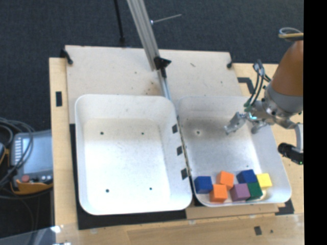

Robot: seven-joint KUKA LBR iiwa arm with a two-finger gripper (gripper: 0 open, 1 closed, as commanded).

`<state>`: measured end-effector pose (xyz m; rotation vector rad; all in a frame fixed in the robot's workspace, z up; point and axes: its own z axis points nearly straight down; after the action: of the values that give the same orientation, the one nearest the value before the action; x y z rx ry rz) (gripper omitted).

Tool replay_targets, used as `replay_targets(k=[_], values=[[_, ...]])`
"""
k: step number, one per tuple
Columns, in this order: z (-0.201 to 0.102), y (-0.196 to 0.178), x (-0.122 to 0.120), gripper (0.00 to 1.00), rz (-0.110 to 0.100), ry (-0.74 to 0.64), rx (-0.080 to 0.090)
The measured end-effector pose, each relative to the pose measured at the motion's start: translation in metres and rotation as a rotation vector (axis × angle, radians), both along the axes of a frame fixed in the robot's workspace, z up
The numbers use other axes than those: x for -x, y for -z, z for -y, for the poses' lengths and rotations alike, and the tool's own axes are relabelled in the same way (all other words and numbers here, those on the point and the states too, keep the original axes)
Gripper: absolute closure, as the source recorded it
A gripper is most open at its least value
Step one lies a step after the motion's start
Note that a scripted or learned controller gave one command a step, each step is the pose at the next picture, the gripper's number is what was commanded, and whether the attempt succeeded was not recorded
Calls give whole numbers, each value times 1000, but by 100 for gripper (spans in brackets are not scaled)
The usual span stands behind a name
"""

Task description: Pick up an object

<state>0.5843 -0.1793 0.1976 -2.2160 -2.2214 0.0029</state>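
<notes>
The gripper [244, 124] hangs above the right bin [214, 137]; whether it is wide or narrow I cannot tell. The blocks [235, 186] lie clustered below it, well apart; it should descend squarely over one outer block.

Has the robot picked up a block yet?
Not yet. All the blocks lie huddled at the near end of the right bin. The gripper hangs above the middle of that bin, away from them, with nothing between its fingers. Reaching the pile, grabbing one and lifting it remain.
</notes>
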Motion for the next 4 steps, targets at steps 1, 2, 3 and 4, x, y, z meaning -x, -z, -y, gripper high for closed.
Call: replay_targets(k=[1, 2, 3, 4], values=[[0, -3, -1, 0, 5, -1, 1], [-8, 47, -5, 0, 0, -2, 2], [-7, 99, -4, 0, 0, 2, 3], [-6, 84, -6, 100, 9, 5, 3]])
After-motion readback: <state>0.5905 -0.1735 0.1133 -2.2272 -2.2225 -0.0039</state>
